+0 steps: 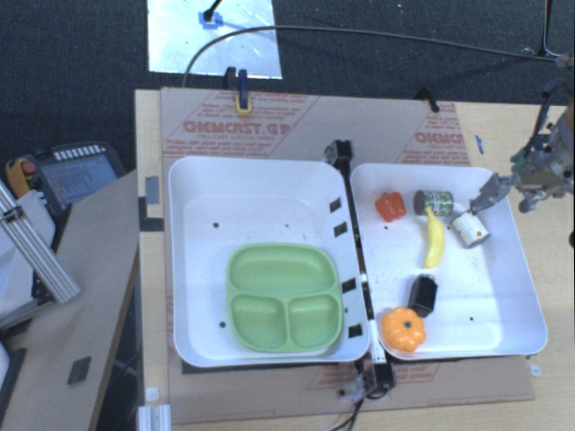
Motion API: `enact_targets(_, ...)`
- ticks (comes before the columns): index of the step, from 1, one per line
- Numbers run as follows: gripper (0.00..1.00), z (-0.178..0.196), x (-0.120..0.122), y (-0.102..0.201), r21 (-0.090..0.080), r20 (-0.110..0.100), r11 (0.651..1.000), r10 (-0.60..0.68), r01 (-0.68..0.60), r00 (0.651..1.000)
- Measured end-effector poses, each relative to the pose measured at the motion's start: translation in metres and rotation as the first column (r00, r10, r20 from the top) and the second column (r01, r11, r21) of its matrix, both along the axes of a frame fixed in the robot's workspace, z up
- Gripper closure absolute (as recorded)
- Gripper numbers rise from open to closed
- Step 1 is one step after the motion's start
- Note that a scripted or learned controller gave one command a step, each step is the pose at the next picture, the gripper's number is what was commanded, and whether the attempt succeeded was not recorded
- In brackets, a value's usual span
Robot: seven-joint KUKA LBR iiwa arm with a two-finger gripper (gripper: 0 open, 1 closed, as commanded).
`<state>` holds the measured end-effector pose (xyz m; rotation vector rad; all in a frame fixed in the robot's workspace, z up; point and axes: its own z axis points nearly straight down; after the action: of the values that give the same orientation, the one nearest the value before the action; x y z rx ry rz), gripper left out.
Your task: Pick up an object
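Gripper: the gripper [506, 196] is seen at the right edge of the camera view, over the far right part of the right bin; two fingers are spread apart, one grey finger [490, 191] slanting down to the left and the other towards the right, and nothing is seen between them.
Arm: little of the arm is shown, as it is cut by the right edge of the view.
Right bin: the right bin [512, 330] is laid beside the left bin, their inner walls touching along a black clip strip.
White cylinder: a small white cylinder [470, 229] is laid on its side just below the left finger; whether the two touch cannot be told.
Can: a small green can [435, 202] is laid on its side near the far wall, left of the white cylinder.
Banana: a yellow banana [434, 239] is stretched from just beneath the can towards the bin's middle.
Red pepper: a red pepper [390, 206] is placed left of the can, apart from it.
Black object: a small black object [422, 294] is set below the banana.
Pumpkin: an orange pumpkin [403, 329] is placed at the near left corner, just below the black object.
Left bin: the left bin [198, 241] is occupied by a green divided plate [284, 296] in its near half.
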<state>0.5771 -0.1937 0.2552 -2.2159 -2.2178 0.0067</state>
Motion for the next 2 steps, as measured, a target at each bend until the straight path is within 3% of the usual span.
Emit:
enact_targets(1,0.0,0.005,0.002,0.0,-0.002,0.009,1.0,0.002,-0.002,1.0)
enact_targets(2,0.0,-0.038,-0.002,0.004,-0.002,0.006,1.0,0.001,-0.001,1.0)
